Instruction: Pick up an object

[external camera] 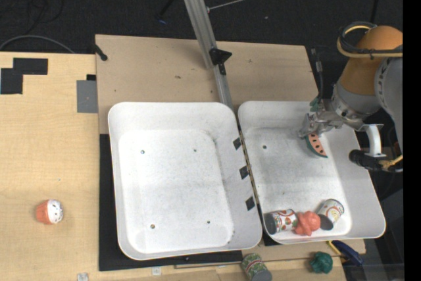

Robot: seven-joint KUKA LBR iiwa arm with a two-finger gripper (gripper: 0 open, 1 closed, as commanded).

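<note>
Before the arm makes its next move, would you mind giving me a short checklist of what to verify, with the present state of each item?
1. Pincer is over the right bin: ok.
2. Watermelon slice toy lies right at the pincer tips: ok.
3. Slice is actually held between the tips: cannot tell.
4. Space around the slice is free of other items: ok; the two small cans and the red toy sit along the bin's near edge, apart from it.
5. Slice is clear of the bin's far-right wall: ok.
</note>
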